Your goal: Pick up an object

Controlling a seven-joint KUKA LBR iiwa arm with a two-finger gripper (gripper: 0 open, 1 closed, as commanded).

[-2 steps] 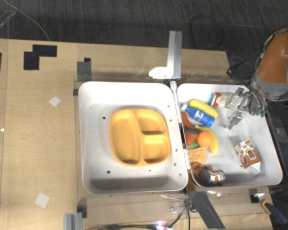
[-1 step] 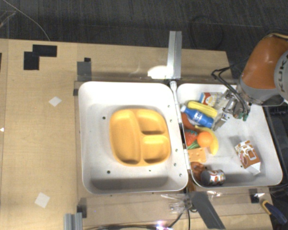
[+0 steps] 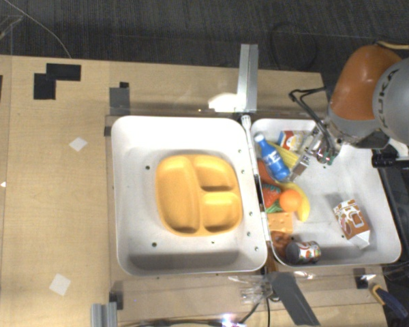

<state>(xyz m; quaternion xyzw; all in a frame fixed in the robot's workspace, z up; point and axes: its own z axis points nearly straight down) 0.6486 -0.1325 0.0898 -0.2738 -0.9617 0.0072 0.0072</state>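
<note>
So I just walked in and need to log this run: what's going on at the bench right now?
The grey arm reaches in from the right, its gripper low over the right bin, next to a blue bottle in a cluster of toy food with an orange. Nothing visibly sits between its fingers. A small carton and a dark can lie apart in that bin. The left bin holds a yellow divided tray.

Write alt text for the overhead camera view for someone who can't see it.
A grey robot arm reaches from the right, its gripper low over toys heaped in the right bin, beside a blue bottle. The left bin holds a yellow divided tray.
</note>
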